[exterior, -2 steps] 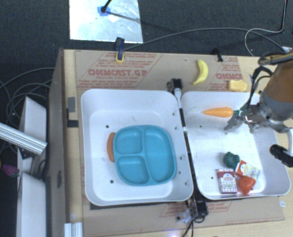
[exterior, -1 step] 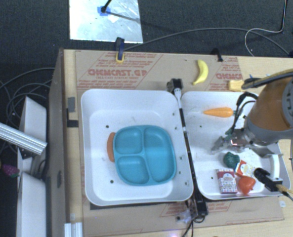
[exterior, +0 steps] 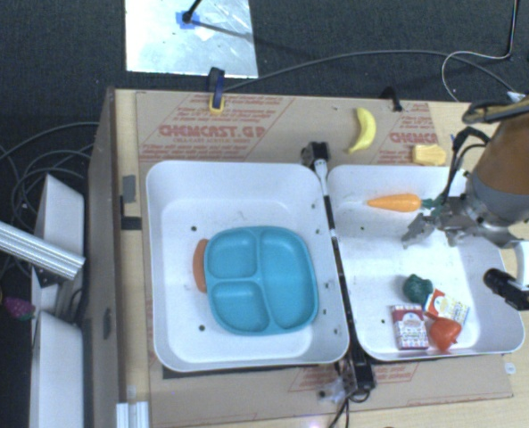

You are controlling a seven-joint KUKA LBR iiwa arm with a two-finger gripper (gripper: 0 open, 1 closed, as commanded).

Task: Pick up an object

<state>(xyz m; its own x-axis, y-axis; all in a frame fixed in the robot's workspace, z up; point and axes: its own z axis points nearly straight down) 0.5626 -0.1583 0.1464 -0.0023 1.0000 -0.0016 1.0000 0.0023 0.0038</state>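
Seemingly, gripper (exterior: 422, 228) hovers near carrot (exterior: 393, 202).

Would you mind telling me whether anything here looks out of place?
Yes: a banana and a yellow block lie on the bench behind the right bin, outside both bins. An orange item is tucked under the blue plate's left edge.

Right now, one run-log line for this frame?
gripper over right bin | near carrot | nothing held | blue tray in left bin
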